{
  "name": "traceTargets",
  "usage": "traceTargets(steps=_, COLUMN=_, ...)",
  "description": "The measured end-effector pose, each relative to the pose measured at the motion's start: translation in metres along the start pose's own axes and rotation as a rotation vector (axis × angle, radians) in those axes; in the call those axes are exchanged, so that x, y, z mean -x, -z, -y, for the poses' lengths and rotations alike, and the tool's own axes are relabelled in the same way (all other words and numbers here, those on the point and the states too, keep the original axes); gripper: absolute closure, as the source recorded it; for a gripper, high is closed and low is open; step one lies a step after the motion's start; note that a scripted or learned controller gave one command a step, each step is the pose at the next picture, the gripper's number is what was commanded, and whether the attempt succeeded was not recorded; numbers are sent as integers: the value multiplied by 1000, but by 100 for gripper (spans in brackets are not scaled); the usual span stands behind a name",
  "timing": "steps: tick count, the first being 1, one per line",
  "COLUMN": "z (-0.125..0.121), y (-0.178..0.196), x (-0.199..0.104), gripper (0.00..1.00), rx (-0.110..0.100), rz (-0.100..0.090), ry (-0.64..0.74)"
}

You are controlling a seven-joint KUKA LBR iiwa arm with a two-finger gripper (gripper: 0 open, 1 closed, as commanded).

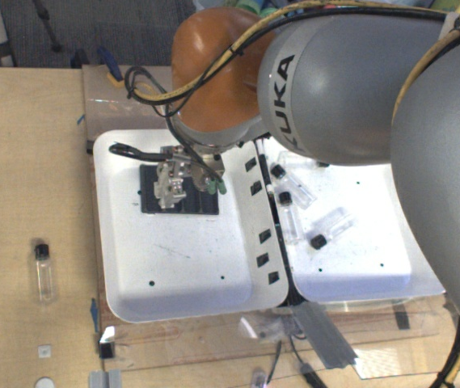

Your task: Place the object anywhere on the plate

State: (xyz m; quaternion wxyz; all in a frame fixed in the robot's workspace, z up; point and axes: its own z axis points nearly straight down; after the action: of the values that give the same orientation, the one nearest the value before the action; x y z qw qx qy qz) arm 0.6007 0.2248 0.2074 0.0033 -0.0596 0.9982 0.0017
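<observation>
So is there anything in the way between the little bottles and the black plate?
Only the two bins' rims, which run side by side between the bottles in the right bin and the plate in the left one. The gripper sits over the plate, covering its middle.

The upper middle of the frame is taken up by the arm [327, 79], whose gripper [183, 180] hangs over a black plate [205, 204] in the left bin [173, 281]. Below the plate, bare white floor is left open. The right bin [359, 257] is obstructed at its upper left by clear vials [310, 217]. A lone vial [44, 272] lies on the bench at lower left.
</observation>
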Motion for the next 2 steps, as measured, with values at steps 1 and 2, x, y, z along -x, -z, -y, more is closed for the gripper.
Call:
traceTargets(steps=1, z=-5, y=-92, x=-59, gripper=100, rx=-1, rz=-5, ry=-137)
traceTargets(steps=2, z=5, y=-23, x=39, gripper=100, rx=-1, rz=0, ry=-97)
